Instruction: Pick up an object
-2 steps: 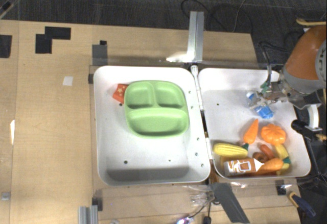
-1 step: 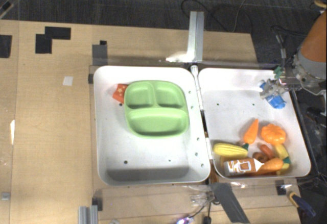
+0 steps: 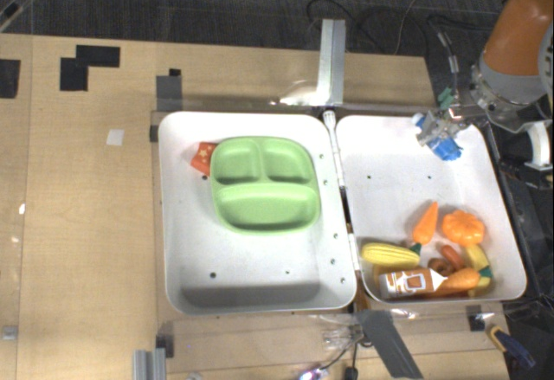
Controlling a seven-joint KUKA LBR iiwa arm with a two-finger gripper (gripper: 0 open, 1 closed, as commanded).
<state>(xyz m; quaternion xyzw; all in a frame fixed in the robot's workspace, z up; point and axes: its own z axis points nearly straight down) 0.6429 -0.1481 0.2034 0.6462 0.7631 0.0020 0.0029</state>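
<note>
My gripper (image 3: 435, 124) hangs over the far part of the right bin (image 3: 389, 175), reaching in from the arm's orange band at the upper right. A small blue thing (image 3: 447, 149) shows just below its tip; I cannot tell whether it is held or lying on the bin floor. Toy foods crowd the right bin's near corner: an orange carrot (image 3: 424, 222), an orange pepper (image 3: 463, 227), a yellow banana-like piece (image 3: 389, 254), a small bottle with a white label (image 3: 412, 282) and a second carrot (image 3: 464, 280).
A green divided plate (image 3: 263, 183) lies in the left bin (image 3: 186, 266), with a small red piece (image 3: 202, 158) tucked at its far left edge. A metal post (image 3: 332, 62) stands behind the seam between the bins. Cables run behind the right bin.
</note>
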